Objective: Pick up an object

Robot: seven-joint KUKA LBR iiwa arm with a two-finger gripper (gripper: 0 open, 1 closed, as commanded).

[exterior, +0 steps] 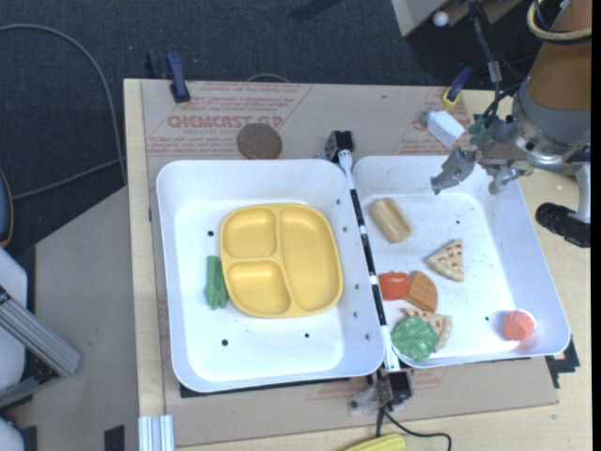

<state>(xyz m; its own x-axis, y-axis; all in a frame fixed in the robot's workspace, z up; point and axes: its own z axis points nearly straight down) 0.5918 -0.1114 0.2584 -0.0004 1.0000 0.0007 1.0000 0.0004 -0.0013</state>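
My gripper (472,174) hangs open over the back of the right bin (540,252), with nothing between its two spread fingers. In that bin lie a tan bread roll (391,220), a pizza slice (448,259), a red piece (394,285), an orange waffle piece (423,291), a green round piece (413,338) on a cracker and an orange-red round piece (517,325). The bread roll sits to the left of and in front of the gripper, apart from it.
The left bin (178,252) holds a yellow divided plate (280,257) and a green pea pod (216,282). A brown disc (259,142) lies on the cardboard behind it. Black clamps (340,146) sit where the bins meet.
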